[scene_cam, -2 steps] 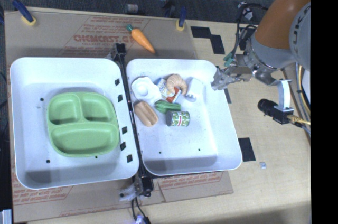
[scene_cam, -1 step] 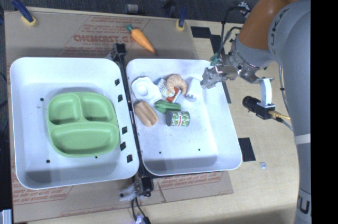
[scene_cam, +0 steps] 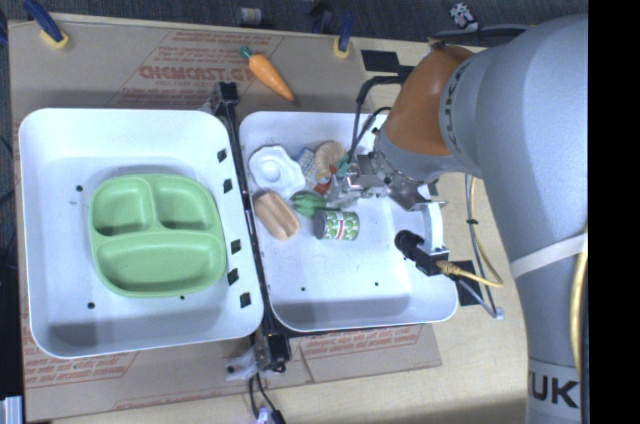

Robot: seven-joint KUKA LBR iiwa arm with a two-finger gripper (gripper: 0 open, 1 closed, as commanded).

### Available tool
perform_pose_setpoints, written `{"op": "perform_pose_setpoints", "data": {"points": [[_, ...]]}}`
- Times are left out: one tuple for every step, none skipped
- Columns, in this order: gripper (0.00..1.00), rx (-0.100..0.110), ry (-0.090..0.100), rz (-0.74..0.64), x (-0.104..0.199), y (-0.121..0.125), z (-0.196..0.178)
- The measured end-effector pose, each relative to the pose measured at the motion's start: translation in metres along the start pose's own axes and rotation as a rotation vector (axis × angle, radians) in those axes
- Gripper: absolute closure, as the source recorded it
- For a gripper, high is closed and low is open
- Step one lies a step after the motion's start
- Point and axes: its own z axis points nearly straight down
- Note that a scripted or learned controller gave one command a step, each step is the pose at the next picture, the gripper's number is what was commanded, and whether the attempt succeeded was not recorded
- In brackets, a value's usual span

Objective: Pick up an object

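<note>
The right bin (scene_cam: pixel 340 287) holds a cluster of small objects: a white fried egg (scene_cam: pixel 273 169), a tan bread roll (scene_cam: pixel 276 214), a green item (scene_cam: pixel 308 204), a small can with a green label (scene_cam: pixel 340 226) lying on its side, and a brownish piece (scene_cam: pixel 327 157). My gripper (scene_cam: pixel 348 180) comes in from the right and sits low over this cluster, just above the can and beside the brownish piece. The wrist hides its fingertips.
The left bin (scene_cam: pixel 50 162) holds a green divided plate (scene_cam: pixel 156 234). A toy carrot (scene_cam: pixel 269 77) lies on the cardboard behind the bins. The grey arm with its orange band (scene_cam: pixel 425 107) covers the right bin's right side. Black cables (scene_cam: pixel 425 257) hang near it.
</note>
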Motion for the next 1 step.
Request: {"op": "perform_pose_setpoints", "data": {"points": [[1.0, 0.006, 0.002, 0.001, 0.0192, -0.0472, -0.1063]]}}
